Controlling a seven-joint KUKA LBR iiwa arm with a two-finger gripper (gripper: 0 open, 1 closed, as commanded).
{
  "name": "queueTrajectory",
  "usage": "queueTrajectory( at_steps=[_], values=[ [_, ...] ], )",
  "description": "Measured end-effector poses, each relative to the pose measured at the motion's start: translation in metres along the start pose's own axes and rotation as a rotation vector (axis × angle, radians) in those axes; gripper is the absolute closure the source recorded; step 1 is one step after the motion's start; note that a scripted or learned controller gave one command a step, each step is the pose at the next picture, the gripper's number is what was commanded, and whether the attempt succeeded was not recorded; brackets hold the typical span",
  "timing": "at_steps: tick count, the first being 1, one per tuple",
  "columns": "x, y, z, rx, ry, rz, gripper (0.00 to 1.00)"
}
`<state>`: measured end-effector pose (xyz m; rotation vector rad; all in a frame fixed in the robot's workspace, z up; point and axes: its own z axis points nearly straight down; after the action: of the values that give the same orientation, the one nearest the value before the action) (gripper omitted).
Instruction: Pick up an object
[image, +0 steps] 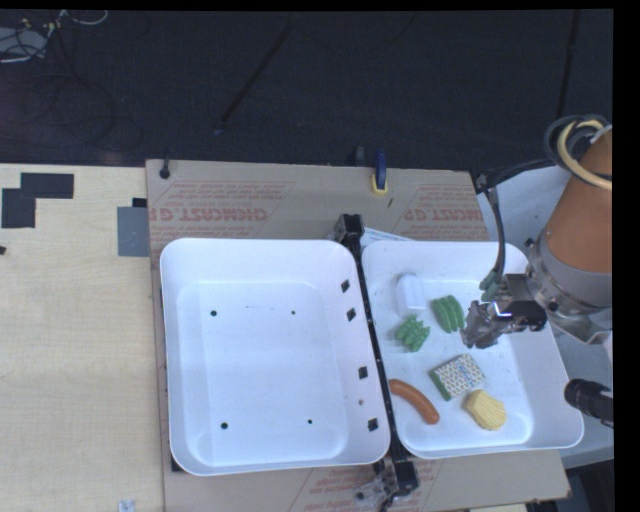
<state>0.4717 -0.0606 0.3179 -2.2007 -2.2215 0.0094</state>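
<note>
The right bin (545, 425) holds several small objects: a white cup-like piece (411, 293), a dark green pickle-like item (447, 313), a lighter green leafy piece (411, 333), a checkered green-edged block (458, 376), an orange-red sausage (415, 400) and a yellow corn-like piece (485, 409). My gripper (481, 326) hangs over the right part of this bin, just right of the dark green item and above the checkered block. Nothing shows between its fingers; their spread is too dark to read.
The left bin (180, 300) sits beside the right one, with a black clip strip (365, 340) along the shared edge. A cardboard sheet (250, 205) lies under both. The arm's orange band (590, 210) and cables rise at the right edge.
</note>
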Motion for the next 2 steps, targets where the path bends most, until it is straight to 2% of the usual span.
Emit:
queueTrajectory(
  at_steps=[1, 2],
  values=[
    [0.083, 0.012, 0.025, -0.007, -0.004, 0.002, 1.00],
    [0.113, 0.004, -0.057, -0.016, -0.005, 0.005, 1.00]
  ],
)
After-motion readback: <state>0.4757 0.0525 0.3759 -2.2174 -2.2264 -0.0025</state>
